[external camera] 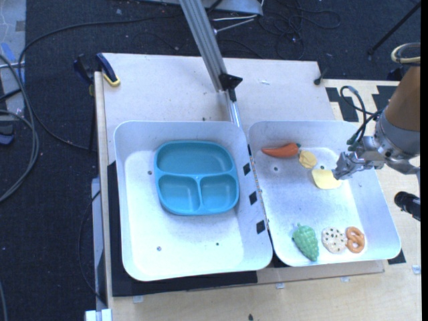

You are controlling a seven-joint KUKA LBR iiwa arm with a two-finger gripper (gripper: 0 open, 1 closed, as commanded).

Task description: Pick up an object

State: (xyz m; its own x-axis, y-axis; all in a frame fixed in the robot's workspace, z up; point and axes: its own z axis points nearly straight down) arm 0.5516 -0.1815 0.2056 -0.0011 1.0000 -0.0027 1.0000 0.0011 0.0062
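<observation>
The right bin (374, 199) holds an orange carrot (281, 150) at its back. Close by sit a small yellow piece (307, 158) and a pale yellow slice (326, 178). Along the front lie a green leafy toy (305, 241), a spotted cookie (333, 240) and an orange pretzel (355, 239). My gripper (342, 169) reaches in from the right, low over the bin, with its tip right beside the pale yellow slice's right edge. Nothing is seen held between its parts.
The left bin (134, 239) bears a blue divided tray (197, 177). A slanted metal pole (204, 35) comes down to the back edge between the bins. Cables and a black clamp (85, 67) lie around the bench's back left corner.
</observation>
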